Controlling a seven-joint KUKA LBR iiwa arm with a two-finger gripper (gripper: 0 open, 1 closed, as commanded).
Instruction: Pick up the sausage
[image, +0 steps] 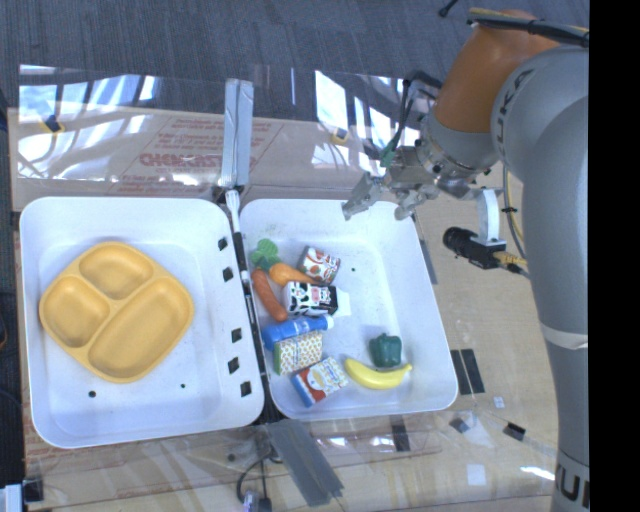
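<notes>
Reddish-orange and slim, the sausage (268, 295) lies in the right bin (400, 290), hard against that bin's left wall, running on a slant from upper left to lower right. It sits well down and to the left of the gripper (378, 203), nothing touching it from above. Just over its top end is a carrot (288, 272) with a green top, and right beside its lower end stands a small black-and-white cow-print carton (309, 298). Above that carton, closer to the gripper, is a red-and-white carton (321, 265). Below the sausage come a blue bottle (297, 327), then a speckled yellow box (300, 351), then a red-and-white packet (320, 379) near the front wall. Off to the right of that packet lies a banana (378, 375) with a dark green pepper (386, 349) touching its upper side, both almost straight down from the gripper and well apart from it.

The gripper hovers over the right bin's far rim, fingers spread open, nothing between them. The grey arm (540, 150) with its orange band comes in from the right.

Far to the gripper's left, in the left bin (60, 410), rests a yellow sectioned plate (116, 310).
</notes>
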